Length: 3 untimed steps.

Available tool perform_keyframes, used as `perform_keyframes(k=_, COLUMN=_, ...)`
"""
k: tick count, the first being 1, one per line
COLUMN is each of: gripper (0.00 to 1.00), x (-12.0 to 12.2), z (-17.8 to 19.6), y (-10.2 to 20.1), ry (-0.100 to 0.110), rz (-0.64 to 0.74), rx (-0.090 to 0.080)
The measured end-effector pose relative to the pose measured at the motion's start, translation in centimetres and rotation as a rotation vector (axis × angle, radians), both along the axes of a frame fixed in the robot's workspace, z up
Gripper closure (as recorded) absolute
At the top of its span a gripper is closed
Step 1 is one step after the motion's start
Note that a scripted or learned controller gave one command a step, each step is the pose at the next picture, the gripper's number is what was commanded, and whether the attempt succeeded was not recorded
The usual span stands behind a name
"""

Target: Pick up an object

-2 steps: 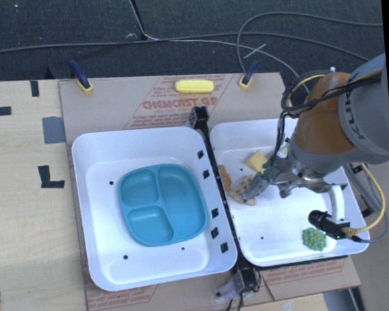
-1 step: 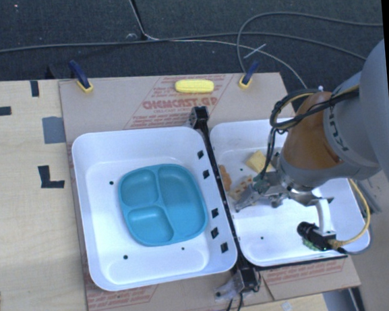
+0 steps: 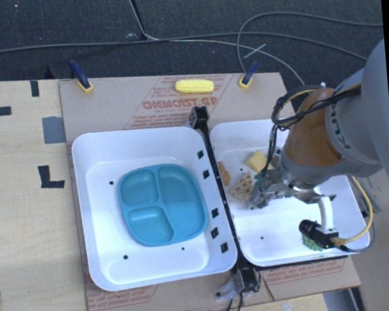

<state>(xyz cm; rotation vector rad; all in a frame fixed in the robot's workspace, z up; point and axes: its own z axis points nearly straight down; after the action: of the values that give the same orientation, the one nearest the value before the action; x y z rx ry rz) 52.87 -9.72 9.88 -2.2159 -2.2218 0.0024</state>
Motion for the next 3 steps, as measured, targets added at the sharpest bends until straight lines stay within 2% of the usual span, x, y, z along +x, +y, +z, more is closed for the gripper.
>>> perform_keyframes(k=2, gripper=1.00, x=0.9, z=12.4, y=-0.1, ry=-0.009, rz=-0.001, rx=-0.003)
perform_keyframes(k=3, gripper=1.00, x=0.9, z=14.0, y=-0.1, ry=-0.004, rz=-0.001, rx=-0.001)
